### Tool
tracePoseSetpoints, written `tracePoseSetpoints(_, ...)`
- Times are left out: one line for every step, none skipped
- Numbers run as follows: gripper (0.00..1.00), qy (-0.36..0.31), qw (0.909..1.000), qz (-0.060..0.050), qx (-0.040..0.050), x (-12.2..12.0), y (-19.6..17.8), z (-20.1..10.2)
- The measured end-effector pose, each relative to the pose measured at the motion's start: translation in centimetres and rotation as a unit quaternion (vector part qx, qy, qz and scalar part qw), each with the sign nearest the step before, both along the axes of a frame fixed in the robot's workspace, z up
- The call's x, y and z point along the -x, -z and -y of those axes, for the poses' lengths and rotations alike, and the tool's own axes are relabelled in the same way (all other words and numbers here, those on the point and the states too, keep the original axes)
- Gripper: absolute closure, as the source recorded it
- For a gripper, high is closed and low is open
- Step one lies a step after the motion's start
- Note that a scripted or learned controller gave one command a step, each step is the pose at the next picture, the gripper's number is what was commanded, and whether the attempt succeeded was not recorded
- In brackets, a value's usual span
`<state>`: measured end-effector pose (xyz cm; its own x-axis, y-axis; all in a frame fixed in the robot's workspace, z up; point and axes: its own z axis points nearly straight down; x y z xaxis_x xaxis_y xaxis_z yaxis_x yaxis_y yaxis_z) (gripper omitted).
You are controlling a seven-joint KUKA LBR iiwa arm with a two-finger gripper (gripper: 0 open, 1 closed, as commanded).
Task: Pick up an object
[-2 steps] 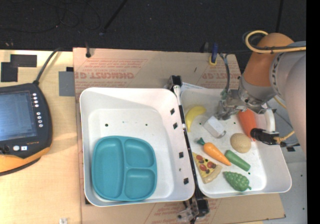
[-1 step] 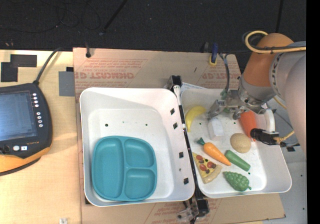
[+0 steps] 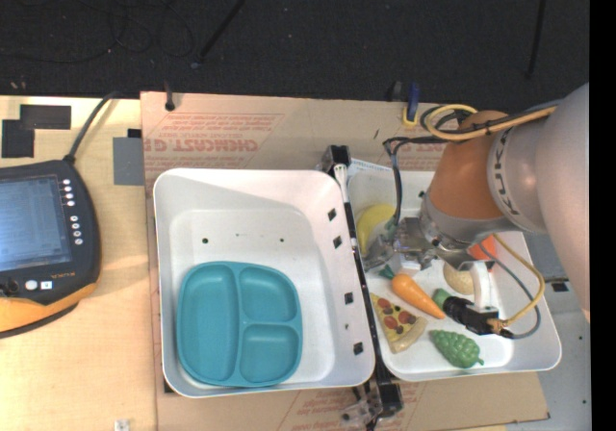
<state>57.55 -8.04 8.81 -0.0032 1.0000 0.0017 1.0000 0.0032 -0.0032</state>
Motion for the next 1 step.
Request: tracePoseSetpoints(0.0, 0.0, 1.0, 0.002, 0.0012, -4.34, 0.04, 2.09)
